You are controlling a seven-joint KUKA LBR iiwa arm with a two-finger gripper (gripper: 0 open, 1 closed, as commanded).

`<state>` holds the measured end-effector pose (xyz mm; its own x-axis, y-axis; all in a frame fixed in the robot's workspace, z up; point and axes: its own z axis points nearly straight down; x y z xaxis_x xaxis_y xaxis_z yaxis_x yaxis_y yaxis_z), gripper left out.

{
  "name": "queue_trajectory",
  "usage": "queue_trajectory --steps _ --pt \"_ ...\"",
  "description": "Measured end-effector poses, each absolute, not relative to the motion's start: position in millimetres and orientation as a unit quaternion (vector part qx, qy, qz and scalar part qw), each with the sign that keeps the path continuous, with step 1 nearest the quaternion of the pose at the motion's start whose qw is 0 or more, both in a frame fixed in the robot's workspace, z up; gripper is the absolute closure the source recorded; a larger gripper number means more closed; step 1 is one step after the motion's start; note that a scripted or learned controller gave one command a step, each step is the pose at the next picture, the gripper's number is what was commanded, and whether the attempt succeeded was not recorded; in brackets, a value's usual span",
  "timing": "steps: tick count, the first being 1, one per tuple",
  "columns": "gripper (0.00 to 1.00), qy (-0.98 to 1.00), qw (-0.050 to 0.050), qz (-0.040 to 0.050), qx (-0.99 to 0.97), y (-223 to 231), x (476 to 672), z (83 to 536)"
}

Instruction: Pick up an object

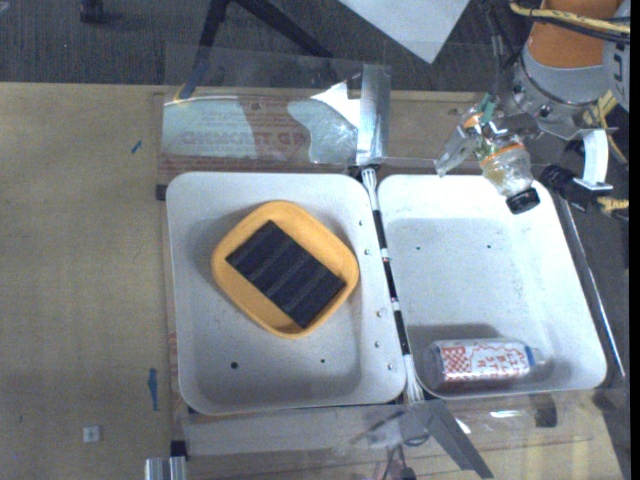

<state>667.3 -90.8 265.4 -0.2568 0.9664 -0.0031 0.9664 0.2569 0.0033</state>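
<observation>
View: camera view, from above at a slant.
Arm: grey with an orange band (578, 8), coming in at the upper right of the frame.
Pincer (480, 143): over the upper rim of the right bin (470, 268), at the upper right. I cannot tell whether it is open or closed.
Bottle (503, 166): small and clear with a dark cap, right at the pincer. Its long axis slants from upper left to lower right, cap lowest. Whether it is gripped or only lies against the rim is not clear.
Tube (483, 359): red-and-white checked label, lying flat near the lower edge of the right bin. Its long axis runs left to right.
Dish (285, 268): yellow with a dark ribbed insert, in the middle of the left bin (200, 368), well apart from the pincer.
Tabletop (70, 268): tan, bare to the left of the bins.
Key relation: the bottle is nearest the pincer; the tube lies straight down the frame from it.
Judgement: if the bottle is not gripped, the tube would call for a descent with the pincer set across its length.
</observation>
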Motion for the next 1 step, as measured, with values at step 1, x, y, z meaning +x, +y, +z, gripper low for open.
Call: queue_trajectory --steps 1 --pt "1.00 0.793 0.005 0.0008 0.609 -90.8 668.3 275.6"
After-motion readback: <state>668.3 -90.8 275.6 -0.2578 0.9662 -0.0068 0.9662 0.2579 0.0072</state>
